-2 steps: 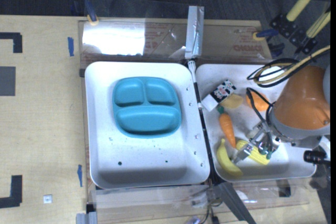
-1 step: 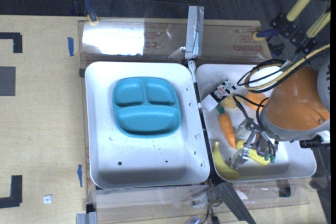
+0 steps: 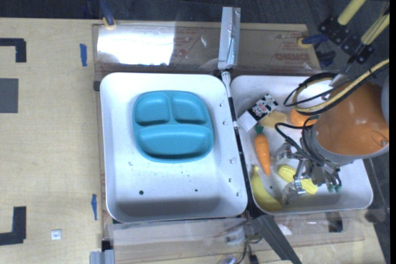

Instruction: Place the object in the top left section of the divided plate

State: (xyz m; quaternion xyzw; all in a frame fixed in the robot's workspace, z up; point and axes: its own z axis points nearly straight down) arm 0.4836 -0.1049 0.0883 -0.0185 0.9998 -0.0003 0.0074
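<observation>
You see the gripper [image 3: 307,182] low in the right bin [image 3: 362,198] (grip state unclear); the carrot [image 3: 263,153] lies lengthwise, tip toward the near edge.

Blue divided plate [image 3: 174,125] — flat, left bin [image 3: 117,151].

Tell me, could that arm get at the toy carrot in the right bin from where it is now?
Probably yes. The carrot lies uncovered just left of the gripper, in the same right bin; a banana sits close by, but nothing lies over it.
</observation>
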